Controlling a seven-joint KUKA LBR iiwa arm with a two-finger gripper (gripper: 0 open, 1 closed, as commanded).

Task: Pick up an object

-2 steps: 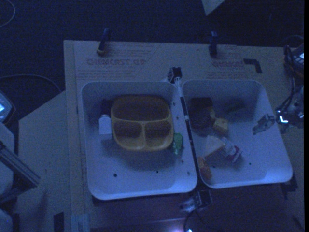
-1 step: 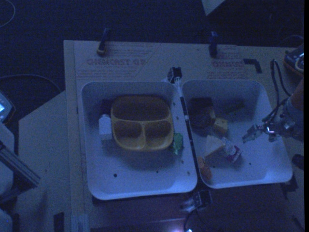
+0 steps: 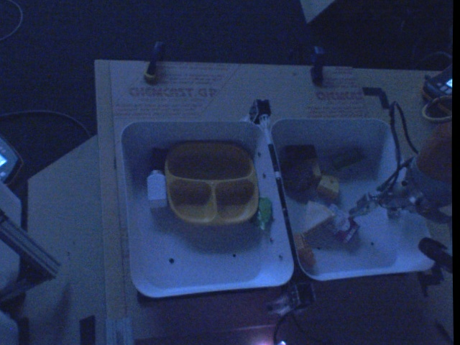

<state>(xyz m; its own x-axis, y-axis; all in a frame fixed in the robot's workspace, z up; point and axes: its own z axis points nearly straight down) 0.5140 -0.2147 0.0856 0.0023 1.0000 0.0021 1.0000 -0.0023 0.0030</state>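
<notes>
My gripper (image 3: 361, 206) reaches in from the right and hangs over the middle of the right bin (image 3: 384, 259). Just below and left of it lie a small red and white item (image 3: 346, 229) and a pale wedge (image 3: 315, 215). A yellow block (image 3: 328, 186) and a dark brown block (image 3: 300, 164) sit further back in the same bin. An orange piece (image 3: 305, 254) lies by the bin's front left wall. The light is very dim, and nothing shows in the gripper's hold.
The left bin (image 3: 136, 214) holds a yellow divided plate (image 3: 210, 182), a small white bottle (image 3: 156, 188) to its left and a green item (image 3: 264, 213) at its right edge. Cables (image 3: 399, 131) run along the right bin's far right side.
</notes>
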